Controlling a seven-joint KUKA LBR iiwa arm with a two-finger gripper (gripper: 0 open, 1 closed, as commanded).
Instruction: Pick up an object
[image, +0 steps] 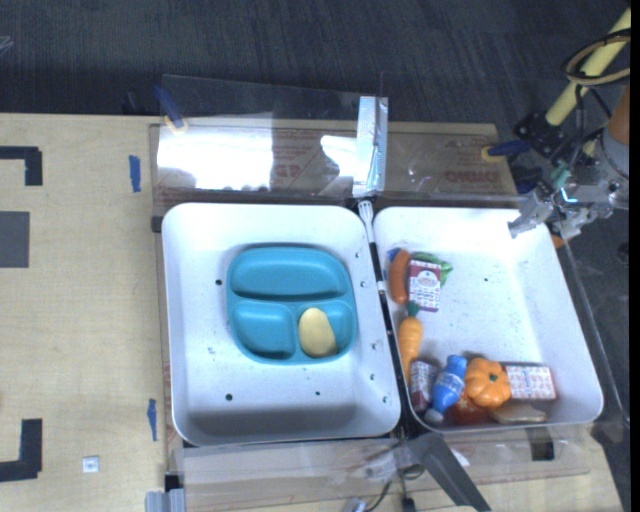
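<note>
The claw (545, 215) hung over the far right corner of the right bin (570, 300), with nothing between its fingers (whether open or closed I could not tell). The candidates lay well apart from it: a toy pumpkin (488, 381), a blue bottle (447, 388) and a carrot (410, 334) along the bin's left and near sides. The approach seemed barely begun; next it would need to travel over one item and descend.

bins (200, 250): glossy white plastic | tray (290, 270): matt blue plastic | bench (80, 300): pale wood
</note>
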